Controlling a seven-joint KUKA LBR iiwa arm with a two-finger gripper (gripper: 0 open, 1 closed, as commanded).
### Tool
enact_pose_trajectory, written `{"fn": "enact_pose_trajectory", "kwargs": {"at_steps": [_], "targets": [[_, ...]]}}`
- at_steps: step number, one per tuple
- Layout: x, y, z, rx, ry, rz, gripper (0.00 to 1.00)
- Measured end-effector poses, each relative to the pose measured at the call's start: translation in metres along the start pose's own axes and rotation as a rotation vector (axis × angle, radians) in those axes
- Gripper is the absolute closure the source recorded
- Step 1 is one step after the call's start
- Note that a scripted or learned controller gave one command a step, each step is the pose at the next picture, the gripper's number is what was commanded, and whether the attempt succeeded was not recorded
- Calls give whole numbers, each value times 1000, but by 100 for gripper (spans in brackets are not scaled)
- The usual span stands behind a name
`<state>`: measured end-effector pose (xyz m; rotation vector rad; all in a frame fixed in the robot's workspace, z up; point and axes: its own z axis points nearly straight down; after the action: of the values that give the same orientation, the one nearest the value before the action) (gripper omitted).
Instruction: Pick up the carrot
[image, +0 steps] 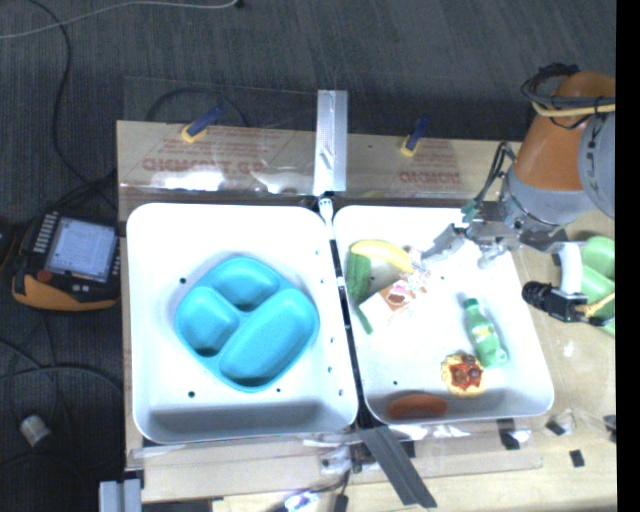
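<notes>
Orange and smooth, the tapered carrot (418, 405) you want lies against the near wall of the right white bin (530, 330). Just beside it sit a round red-topped pizza toy (464, 371) and a green plastic bottle (483, 333). A yellow banana (378, 256) lies farther back. Your gripper (463, 250) hovers over the far right corner, well apart from the carrot, fingers spread, holding nothing. A blue divided dish (248, 320) fills the left bin (150, 300).

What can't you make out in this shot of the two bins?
- Gripper: blurred in the camera view, so its fingers cannot be read.
- Carrot: lying against the right bin front wall, its shape is smeared.
- Pile by the banana: items overlap, too small to name.
- Arm: cut off by the right edge.
</notes>
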<state>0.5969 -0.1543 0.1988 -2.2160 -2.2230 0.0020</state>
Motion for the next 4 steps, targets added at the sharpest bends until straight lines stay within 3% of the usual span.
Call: {"fn": "enact_pose_trajectory", "kwargs": {"at_steps": [1, 2, 3, 4], "targets": [[40, -37, 82, -1, 0, 82, 0], [13, 11, 110, -10, 0, 166, 0], [18, -41, 89, 1, -3, 159, 0], [73, -99, 17, 2, -1, -89, 0]]}}
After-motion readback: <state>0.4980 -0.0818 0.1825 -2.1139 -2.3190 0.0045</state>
